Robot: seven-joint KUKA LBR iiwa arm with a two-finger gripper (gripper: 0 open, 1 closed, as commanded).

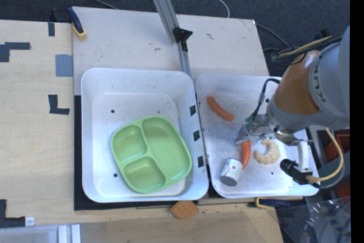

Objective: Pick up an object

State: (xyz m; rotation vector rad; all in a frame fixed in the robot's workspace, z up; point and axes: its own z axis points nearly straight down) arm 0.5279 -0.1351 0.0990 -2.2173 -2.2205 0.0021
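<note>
The right bin [227,85] holds several small items. An orange sausage [219,108] lies near its far left. An orange carrot [245,153] lies in the middle, with a pale curled shrimp-like piece [266,152] just right of it. A small white cup [230,172] lies on its side near the front. My gripper [250,131] hangs low over the bin, directly above the carrot's upper end and close to it. The grey and orange arm covers the bin's right side.
In the left bin [91,88] lies a green divided plate [151,153]. A metal pole [165,3] slants down to the gap between the bins. A brown waffle-like piece [182,210] sits on the bench in front of the bins. A blue and yellow clamp [77,23] is at the far left.
</note>
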